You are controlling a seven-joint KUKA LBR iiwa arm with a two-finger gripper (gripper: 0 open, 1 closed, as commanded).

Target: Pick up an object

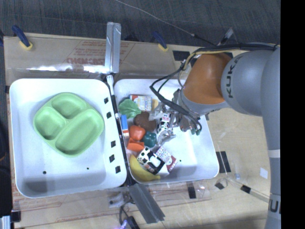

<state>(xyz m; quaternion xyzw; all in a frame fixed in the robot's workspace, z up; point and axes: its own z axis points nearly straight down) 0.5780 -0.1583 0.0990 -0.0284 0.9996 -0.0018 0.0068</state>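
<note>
Here, poised low over cluttered right bin (202, 163), gripper (164, 125) hunting toys; claw state impossible to tell; banana (138, 171) at seven o'clock.

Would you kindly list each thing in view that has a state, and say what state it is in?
Green divided plate: upright, lying flat in the left bin, compartments bare.
Right bin: holds a crowded pile of small objects.
Banana: lying at the pile's near edge, partly covered.
Orange object: resting in the pile, not gripped.
Teal object: resting in the pile.
Gripper: low over the pile; grasp unclear.
</note>
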